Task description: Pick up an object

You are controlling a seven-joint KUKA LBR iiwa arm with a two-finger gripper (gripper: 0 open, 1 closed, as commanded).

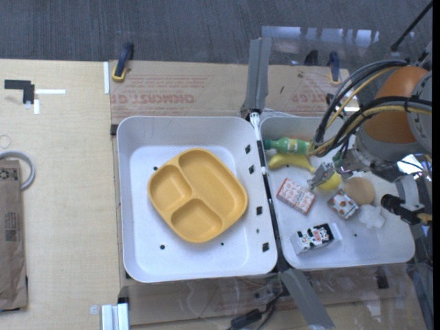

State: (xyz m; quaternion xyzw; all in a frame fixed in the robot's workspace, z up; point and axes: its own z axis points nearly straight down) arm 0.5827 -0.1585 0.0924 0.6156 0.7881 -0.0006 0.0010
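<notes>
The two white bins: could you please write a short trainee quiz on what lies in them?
1. True or false: the yellow divided plate lies in the left bin.
2. Which lies nearest the camera view's bottom edge in the right bin? A) green bottle B) banana C) black-and-white carton
3. Fill in: the plate has ___ compartments.

Key: 1 true; 2 C; 3 three.
</notes>
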